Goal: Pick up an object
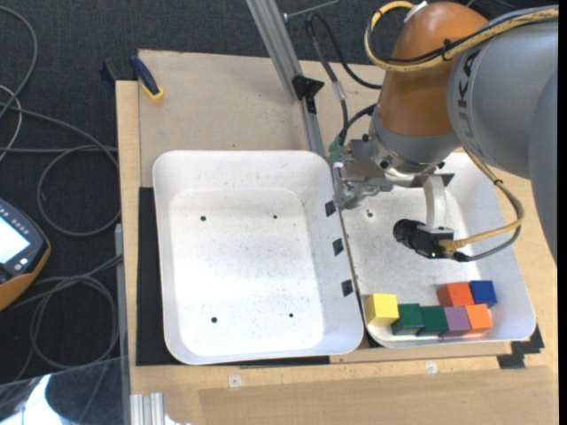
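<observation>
Several coloured blocks lie clustered along the near edge of the right bin (505, 237): a yellow block (383, 307), a green block (409, 317), a purple block (456, 320), an orange block (479, 317), a red-orange block (459, 294) and a blue block (483, 291). My gripper (352, 187) hangs under the orange wrist band at the far left side of the right bin, close to the wall shared with the left bin. It is well above and behind the blocks, and none of them is at it.
The left bin (177, 237) sits beside the right one. A slanted metal pole (283, 51) crosses behind the bins. A black cable fitting (423, 237) hangs from the arm over the right bin. Cables lie on the floor at left.
</observation>
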`<state>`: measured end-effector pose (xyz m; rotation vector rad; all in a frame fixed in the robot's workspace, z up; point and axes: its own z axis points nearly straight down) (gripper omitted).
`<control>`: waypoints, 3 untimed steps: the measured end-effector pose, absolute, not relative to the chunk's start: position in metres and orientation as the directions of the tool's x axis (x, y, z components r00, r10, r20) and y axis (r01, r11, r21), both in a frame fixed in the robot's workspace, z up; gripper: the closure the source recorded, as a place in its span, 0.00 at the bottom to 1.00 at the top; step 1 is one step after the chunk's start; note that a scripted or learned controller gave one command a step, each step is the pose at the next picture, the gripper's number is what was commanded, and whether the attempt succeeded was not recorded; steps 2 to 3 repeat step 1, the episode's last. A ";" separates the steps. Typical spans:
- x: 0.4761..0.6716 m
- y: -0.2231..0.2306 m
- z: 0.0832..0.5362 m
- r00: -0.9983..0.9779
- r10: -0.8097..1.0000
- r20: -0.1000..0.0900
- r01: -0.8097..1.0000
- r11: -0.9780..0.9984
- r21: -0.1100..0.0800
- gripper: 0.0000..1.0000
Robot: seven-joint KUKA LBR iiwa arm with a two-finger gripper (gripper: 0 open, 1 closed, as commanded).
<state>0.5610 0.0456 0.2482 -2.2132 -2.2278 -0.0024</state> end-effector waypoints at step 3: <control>0.573 0.096 0.255 -0.007 1.000 0.003 1.000 0.007 0.002 1.00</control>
